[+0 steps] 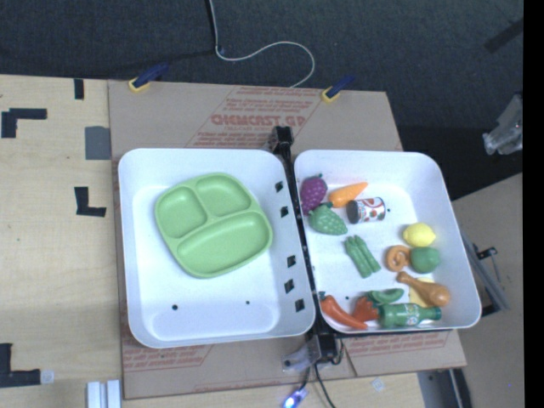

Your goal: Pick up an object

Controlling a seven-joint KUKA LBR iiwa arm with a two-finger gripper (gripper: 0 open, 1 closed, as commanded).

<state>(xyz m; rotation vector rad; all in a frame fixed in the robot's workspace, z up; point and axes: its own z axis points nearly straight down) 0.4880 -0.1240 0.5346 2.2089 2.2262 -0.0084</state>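
Note:
The right bin point(442, 185) holds several toy foods. Purple grapes point(313, 191), an orange carrot point(348, 194) and a small can point(367, 210) lie near its far left. A green bundle point(362, 256) rests in the middle. A yellow lemon point(418, 234), a green ball point(425, 259) and a drumstick point(422, 288) sit at the right. A green bottle point(408, 315) and a red pepper point(340, 311) lie along the near wall. A pale grey part of my gripper point(501, 130) pokes in at the right edge, outside the bins and well away from every object.
The left bin point(144, 313) holds a green divided plate point(214, 224). Both bins stand on brown cardboard point(246, 117) on the bench. A white cable point(255, 53) loops over the dark floor behind. A black divider with clips point(293, 253) runs between the bins.

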